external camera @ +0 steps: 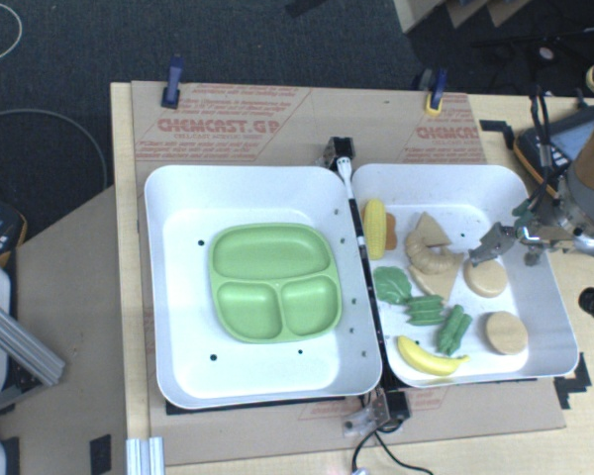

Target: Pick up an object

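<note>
Objects for picking are lying scattered in the right bin, the one nearest the arm, presumably so the reach from that side is short. Closest to the claw is a pale round biscuit-like piece, sitting just below and beside the claw's tip; a second, browner round piece is resting nearer the front rim. A tan wedge like a slice of bread is lying just left of the claw, touching a curled, beige piece below it. Further left, an ear of corn is lying along the bin's left wall, with a leafy green piece, two darker green vegetables and a banana spreading toward the front corner.

The claw is hanging low over the middle of this bin, reaching in from the right on the grey arm. Its fingers are appearing as one dark shape from this slant, so I cannot tell whether they are spread or pressed together, and nothing is visibly sitting between them. Judging by its position, it is lining up on either the pale round piece or the wedge, though which one is unclear.

The left bin is carrying a green divided tray, lying flat in its centre, well apart from the food. Both bins are sitting side by side on a cardboard sheet clamped to the worktop, likely to keep them from sliding
</note>
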